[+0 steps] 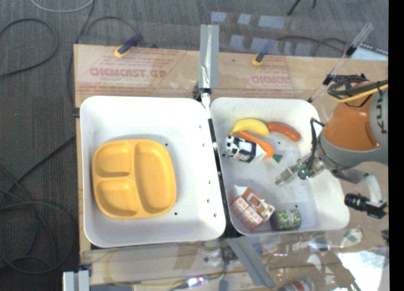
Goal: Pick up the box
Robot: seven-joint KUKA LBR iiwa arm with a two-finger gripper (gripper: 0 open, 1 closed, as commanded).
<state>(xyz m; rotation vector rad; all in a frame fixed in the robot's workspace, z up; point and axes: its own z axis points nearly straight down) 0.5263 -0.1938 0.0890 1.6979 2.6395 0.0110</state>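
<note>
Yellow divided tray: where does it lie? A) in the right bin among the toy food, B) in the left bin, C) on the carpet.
B: the yellow divided tray sits alone on the floor of the left bin.

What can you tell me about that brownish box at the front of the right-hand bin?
The box is small, brown and pinkish with pale printed patches, and looks like a cardboard carton. It lies flat, turned at a slant, on the floor of the right bin near its front wall. A green can lies right beside it, seemingly touching. The tool is apart from it.
</note>
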